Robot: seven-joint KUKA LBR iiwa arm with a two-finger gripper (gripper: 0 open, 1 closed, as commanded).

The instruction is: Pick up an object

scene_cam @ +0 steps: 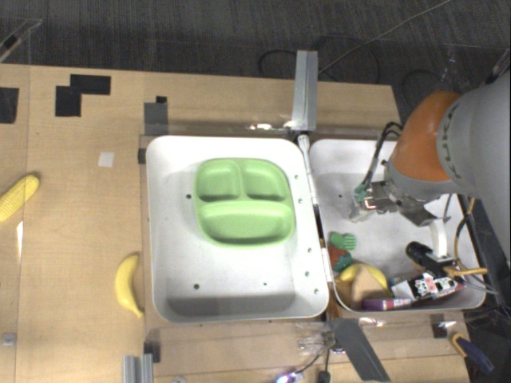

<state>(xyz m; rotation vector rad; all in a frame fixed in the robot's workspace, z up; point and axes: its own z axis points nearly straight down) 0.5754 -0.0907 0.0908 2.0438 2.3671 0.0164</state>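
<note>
The arm (467,138) runs off the frame's right edge and hides part of the right bin (343,159). Its pincer (369,202) is too small to tell much. Corn (17,198) at far left is cropped.

A pale wooden bench (72,238) stands on dark grey carpet (160,14) crossed by a thin cable (383,34)

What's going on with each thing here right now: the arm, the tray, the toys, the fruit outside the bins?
Gripper: over the right bin, above bare floor, holding nothing visible.
Green tray: lying flat in the left bin, compartments up.
Toy pile: heaped at the right bin's near edge.
Banana: lying on the bench, beside the left bin.
Corn: lying on the bench's far left.
</note>
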